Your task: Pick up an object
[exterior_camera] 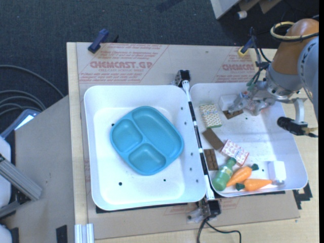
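Brown bar [233,114] under gripper [242,105], at far end of right bin [296,158], beyond carrots. Grip state: cannot tell. Risk: fingers skid off flat bar, or snag white block [226,103] touching it. Count: two carrots [242,174], one green bottle [223,174], one blue plate [146,139] in left bin [96,135].

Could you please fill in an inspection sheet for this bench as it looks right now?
Surface: bench under protective printed film, bearing the left bin and right bin.
Job's things: blue divided plate in left bin; two toy carrots, green bottle, brown bars and cards in right bin.
Clutter: nothing seen.
Grippers: gripper low over the right bin's far side.
Cables: black cables on the floor, left.
Surroundings: dark carpet.
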Controlling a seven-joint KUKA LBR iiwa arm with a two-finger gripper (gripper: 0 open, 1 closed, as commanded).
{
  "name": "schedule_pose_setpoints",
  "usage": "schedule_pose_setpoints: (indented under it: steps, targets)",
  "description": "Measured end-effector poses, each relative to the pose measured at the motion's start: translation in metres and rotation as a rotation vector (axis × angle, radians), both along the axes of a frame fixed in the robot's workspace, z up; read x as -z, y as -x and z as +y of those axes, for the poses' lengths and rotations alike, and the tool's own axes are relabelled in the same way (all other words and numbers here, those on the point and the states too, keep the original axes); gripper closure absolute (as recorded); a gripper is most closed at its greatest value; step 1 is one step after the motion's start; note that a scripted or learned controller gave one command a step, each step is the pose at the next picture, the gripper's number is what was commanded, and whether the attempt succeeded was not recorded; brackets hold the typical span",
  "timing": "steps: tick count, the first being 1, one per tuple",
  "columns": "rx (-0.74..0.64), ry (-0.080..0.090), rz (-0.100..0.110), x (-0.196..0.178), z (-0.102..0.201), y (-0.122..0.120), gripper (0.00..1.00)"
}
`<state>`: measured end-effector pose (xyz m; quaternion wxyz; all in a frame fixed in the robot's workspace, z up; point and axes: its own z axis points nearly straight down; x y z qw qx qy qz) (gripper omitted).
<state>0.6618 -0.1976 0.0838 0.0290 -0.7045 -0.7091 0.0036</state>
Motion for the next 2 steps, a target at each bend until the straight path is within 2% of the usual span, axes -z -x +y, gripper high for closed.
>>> schedule_pose_setpoints:
  steps: [1,2]
  targets:
    - [-0.001,-0.013,0.006,0.0012,-0.0091,-0.0008,0.0]
    - [-0.002,-0.006,0.004,0.002,-0.0112,-0.0004,0.0]
